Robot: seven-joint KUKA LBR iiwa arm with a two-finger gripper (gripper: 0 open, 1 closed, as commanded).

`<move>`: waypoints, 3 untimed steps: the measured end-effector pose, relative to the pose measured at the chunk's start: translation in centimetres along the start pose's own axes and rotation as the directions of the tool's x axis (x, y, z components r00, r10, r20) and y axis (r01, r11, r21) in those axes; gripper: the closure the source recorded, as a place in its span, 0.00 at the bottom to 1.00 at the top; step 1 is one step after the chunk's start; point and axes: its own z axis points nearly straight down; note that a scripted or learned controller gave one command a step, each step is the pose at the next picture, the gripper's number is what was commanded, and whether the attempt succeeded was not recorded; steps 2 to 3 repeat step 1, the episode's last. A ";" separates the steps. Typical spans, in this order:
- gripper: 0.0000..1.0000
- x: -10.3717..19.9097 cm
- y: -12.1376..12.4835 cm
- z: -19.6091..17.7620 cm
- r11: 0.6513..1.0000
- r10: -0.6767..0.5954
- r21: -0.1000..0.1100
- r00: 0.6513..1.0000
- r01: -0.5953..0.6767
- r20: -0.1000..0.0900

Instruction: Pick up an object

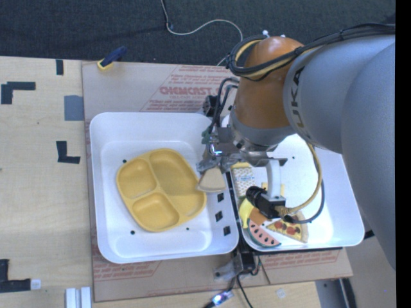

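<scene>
Brown cardboard sheeting (128,88) covers the bench, and two shallow white plastic bins are set on it side by side. A yellow three-compartment plastic plate (160,188) lies flat in the left bin (106,191) and is taken as the landmark. Just beside the plate's right edge, a small tan wedge-shaped object (210,181) is seen, overlapping the plate's rim and touching the gripper's tip. The two-finger gripper (214,158) is positioned just above that wedge, to the plate's upper right; whether it is spread or pressed together cannot be told. Farther right of the plate, in the right bin (340,204), a toy watermelon slice (262,235) and a toy pizza slice (287,230) lie together near the bin's near edge.
</scene>
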 end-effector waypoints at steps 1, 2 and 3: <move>1.00 -0.8 -1.0 1.7 1.000 0.006 0.002 1.000 -0.006 0.003; 1.00 -0.8 -1.0 1.7 1.000 0.006 0.002 1.000 -0.006 0.003; 1.00 -0.8 -1.0 1.7 1.000 0.006 0.002 1.000 -0.006 0.003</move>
